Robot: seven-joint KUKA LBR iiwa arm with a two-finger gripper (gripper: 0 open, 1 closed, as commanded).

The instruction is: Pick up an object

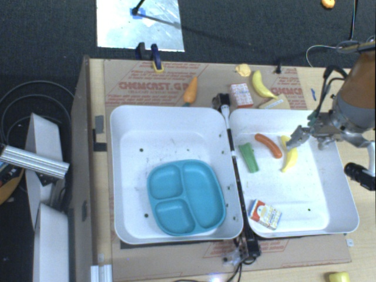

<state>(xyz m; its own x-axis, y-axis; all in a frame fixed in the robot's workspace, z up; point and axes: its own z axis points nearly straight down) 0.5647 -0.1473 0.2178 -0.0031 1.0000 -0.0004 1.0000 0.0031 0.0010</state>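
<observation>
The right bin [329, 216] has four small toys. A yellow banana [289, 158] lies tilted near the middle. Just beside it lies an orange-red sausage [268, 145]. A green pickle [249, 157] lies close to the left wall. A small white and red box [265, 214] lies flat near the front.

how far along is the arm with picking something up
Nothing looks lifted yet. The gripper is down in the right bin, beside the yellow banana and the orange sausage, which both lie on the bin floor. Grasping and lifting are left.
</observation>
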